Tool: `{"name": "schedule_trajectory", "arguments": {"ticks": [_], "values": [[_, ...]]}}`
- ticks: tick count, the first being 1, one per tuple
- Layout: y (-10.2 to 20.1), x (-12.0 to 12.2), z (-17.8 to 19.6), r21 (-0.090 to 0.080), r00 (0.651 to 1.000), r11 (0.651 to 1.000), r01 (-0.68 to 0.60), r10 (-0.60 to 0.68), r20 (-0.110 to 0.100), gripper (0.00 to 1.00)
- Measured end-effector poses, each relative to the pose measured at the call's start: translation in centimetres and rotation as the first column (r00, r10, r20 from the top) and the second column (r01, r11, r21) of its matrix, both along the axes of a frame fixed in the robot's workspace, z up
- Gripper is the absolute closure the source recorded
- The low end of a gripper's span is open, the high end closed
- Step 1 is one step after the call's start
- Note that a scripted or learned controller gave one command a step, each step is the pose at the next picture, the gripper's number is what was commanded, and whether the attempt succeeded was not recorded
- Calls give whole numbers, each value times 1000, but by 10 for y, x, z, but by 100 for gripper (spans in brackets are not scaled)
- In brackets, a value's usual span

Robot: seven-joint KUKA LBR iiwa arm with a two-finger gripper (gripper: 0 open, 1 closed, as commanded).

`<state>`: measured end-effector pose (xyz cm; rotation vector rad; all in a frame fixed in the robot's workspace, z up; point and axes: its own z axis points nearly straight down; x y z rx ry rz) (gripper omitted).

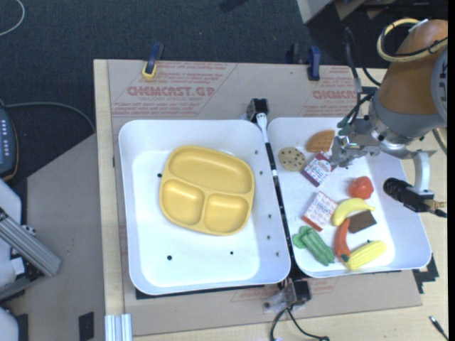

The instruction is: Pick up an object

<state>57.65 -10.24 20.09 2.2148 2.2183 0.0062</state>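
In the right bin (402, 236), near its back wall, the gripper (340, 153) hung low over a cluster of small toy foods. The arm (412, 91) came in from the right, with its orange band above the grey wrist. Whether the gripper was open or closed could not be told from above, and nothing could be seen held in it.

Just beside its tip, toward the left, lay a purple packet (316, 169), tilted and flat on the bin floor. A bun (321, 141) sat just behind that packet, and a cookie (291, 158) lay to its left, close to the wall shared by the two bins. A tomato (361, 187) rested in front of the gripper and apart from it.

Nearer the front lay a red packet (321, 208), with a banana (352, 209) just beside it on the right. A brown piece (362, 222) touched the banana's front edge. A chili (343, 239) lay below the banana, between a green pepper (314, 244) on its left and a corn cob (366, 253) on its right.

The left bin (142, 190) held a yellow plate (206, 189) with three compartments, upright and roughly centred. Both bins sat on a brown board (213, 91), which a yellow clamp (150, 68) and a blue clamp (313, 62) gripped at its back edge.
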Motion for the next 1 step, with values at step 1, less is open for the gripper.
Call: {"name": "schedule_trajectory", "arguments": {"ticks": [1], "values": [[0,1,25,1,1000,1000,0,0,-4,100]]}}
